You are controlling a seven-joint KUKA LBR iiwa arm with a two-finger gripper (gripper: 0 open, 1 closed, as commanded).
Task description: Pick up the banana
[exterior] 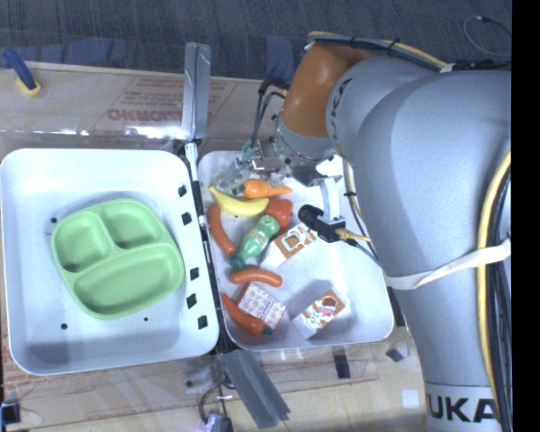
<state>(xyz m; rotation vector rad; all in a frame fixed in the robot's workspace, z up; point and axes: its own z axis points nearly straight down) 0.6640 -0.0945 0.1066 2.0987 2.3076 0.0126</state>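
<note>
Gripper (263,157) hangs low over the far end of the right bin (369,318), just above the banana (237,204); whether it grips anything cannot be told. Around the one banana lie one carrot (264,188), one green bottle (255,238), two sausages and three small cartons (crowded together). Left bin (36,336) holds one green divided plate (117,257).

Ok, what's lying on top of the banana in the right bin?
An orange carrot lies across the banana at its upper right end. The gripper hangs just above them; anything beneath the banana is covered.
</note>
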